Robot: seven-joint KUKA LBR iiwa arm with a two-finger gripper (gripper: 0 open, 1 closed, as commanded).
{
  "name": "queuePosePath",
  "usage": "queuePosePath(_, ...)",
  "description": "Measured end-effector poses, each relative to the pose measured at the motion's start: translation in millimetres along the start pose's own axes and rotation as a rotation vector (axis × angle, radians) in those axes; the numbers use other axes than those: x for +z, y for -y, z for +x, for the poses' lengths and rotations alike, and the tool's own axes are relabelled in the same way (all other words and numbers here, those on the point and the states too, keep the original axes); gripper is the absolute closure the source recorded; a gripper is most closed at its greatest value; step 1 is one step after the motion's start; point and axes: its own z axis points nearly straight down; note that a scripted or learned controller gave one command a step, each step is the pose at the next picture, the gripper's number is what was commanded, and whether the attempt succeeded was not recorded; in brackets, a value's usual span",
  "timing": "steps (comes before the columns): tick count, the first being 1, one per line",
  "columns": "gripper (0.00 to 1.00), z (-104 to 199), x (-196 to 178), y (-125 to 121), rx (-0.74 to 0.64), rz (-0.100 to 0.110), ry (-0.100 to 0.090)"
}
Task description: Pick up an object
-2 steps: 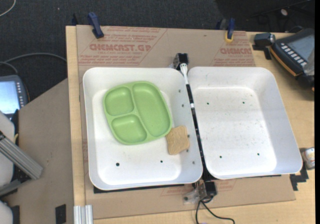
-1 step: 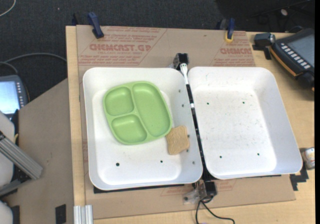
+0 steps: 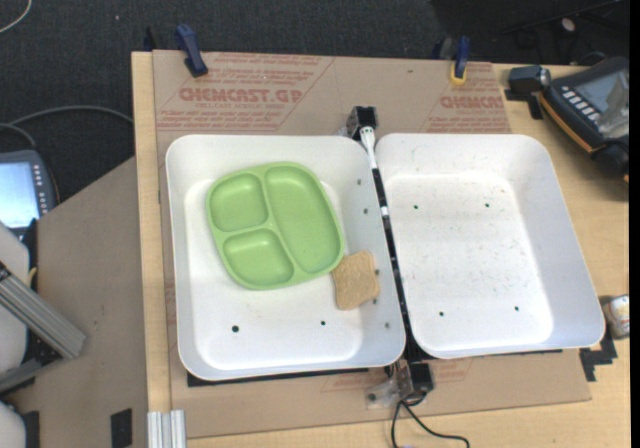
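Green divided plate (image 3: pixel 274 226) lying in left bin (image 3: pixel 195 336), left of frame centre. Tan sponge-like piece (image 3: pixel 355 280) touching plate's lower-right edge, sitting beside bin divider. Right bin (image 3: pixel 560 236) adjoining.

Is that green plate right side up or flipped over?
Right side up: the green plate shows three hollow compartments facing upward.

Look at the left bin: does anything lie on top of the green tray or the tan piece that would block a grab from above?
Nothing visible does. The green tray lies flat in the left bin with its three compartments bare. The tan piece sits beside the tray's lower right corner, at its edge, also uncovered.
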Motion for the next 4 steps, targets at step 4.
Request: queuePosePath(4, 1.0, 225.7, 58.9, 45.2, -0.008, -0.001, 0.002)
